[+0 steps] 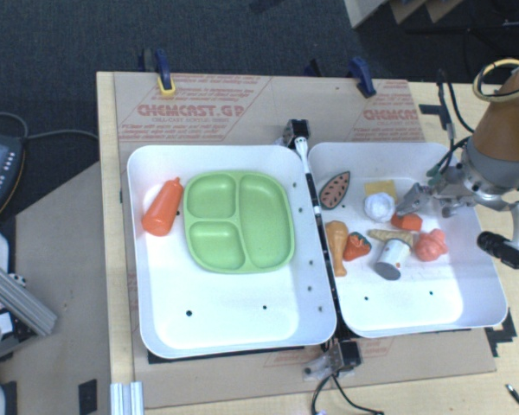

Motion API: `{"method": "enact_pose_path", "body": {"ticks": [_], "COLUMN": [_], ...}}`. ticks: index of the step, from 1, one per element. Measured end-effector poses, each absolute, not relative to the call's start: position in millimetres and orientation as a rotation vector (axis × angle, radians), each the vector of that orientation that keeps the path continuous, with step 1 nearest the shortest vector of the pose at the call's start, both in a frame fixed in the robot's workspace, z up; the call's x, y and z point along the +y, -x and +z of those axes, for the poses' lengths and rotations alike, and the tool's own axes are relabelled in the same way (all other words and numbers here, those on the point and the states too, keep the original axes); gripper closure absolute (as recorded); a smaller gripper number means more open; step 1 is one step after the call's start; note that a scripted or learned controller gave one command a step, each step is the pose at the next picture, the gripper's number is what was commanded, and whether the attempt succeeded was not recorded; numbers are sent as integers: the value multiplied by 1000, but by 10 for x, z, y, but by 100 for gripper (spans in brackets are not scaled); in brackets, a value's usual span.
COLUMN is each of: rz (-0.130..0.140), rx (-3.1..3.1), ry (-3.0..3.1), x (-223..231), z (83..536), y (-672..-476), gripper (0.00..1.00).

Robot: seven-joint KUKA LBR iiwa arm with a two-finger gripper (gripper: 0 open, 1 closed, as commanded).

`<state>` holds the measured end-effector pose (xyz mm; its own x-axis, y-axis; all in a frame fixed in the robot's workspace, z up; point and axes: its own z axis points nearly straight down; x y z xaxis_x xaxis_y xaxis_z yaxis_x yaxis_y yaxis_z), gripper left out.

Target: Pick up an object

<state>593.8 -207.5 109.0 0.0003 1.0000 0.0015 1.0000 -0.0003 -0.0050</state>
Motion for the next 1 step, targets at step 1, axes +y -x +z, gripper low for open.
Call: {"method": "enact_pose_path", "body": {"ticks": [1], "rz": [2], "rx": [-2220], "ry": [2218], "x": [-2064], "z": [835], "y": [-5937], "gripper": [0]}}
